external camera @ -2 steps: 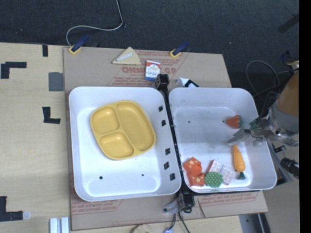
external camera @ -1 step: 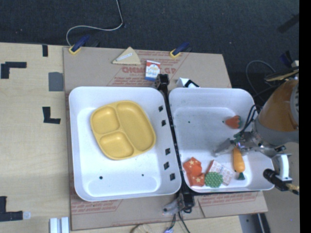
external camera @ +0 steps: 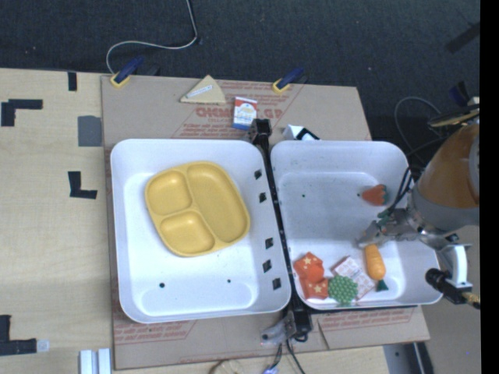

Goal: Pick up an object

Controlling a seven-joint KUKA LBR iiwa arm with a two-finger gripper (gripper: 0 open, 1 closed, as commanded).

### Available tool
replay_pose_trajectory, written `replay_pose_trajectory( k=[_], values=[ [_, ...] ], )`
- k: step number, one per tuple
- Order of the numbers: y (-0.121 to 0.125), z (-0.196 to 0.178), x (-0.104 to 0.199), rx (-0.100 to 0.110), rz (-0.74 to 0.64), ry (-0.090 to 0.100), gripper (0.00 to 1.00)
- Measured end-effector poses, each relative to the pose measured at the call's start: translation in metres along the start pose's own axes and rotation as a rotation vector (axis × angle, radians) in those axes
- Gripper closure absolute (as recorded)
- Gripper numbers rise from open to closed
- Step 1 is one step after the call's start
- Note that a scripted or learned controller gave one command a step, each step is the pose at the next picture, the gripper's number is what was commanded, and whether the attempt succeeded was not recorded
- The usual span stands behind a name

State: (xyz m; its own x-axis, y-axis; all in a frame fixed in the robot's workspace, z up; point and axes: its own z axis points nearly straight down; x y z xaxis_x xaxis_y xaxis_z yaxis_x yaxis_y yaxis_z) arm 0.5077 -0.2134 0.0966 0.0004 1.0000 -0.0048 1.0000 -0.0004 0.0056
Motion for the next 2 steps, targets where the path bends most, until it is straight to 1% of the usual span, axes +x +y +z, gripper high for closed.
replay_pose_trajectory(
  k=[1,2],
  values=[
    [0.007,-0.007,0.087,0.007,-0.003,0.006,1.0],
    [0.016,-0.088,0.168,0.006,-0.003,0.006,1.0]
  ],
)
